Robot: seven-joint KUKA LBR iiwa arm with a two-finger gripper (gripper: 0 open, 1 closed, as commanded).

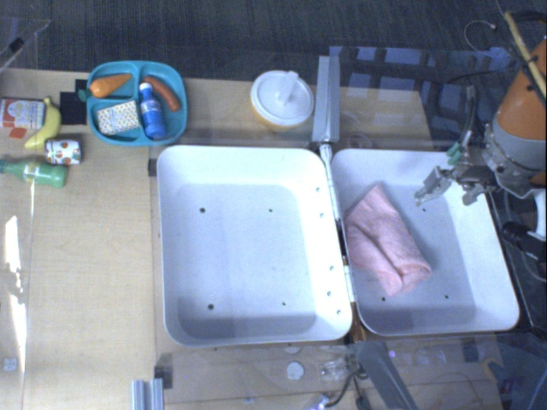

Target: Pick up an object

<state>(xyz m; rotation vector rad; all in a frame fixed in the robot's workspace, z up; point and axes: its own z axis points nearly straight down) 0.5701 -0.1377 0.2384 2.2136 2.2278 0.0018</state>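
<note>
At the upper left of the frame you have a blue divided tray [175, 101] of toy food on the table [77, 272], with a white lidded cup [282, 98] at top centre. The left bin [248, 246] sits centre frame. In the right bin [479, 306] a folded pink cloth [385, 239] lies left of centre; the tool [446, 186] hangs open above the bin's upper right, gripping nothing, apart from the cloth.

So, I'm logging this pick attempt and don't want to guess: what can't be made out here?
- Gripper: too small and blurred to tell whether the fingers are open or shut.
- Arm: cut off by the right edge.
- Pink cloth: folded, its underside hidden.
- Blue tray: item labels too small to read.
</note>
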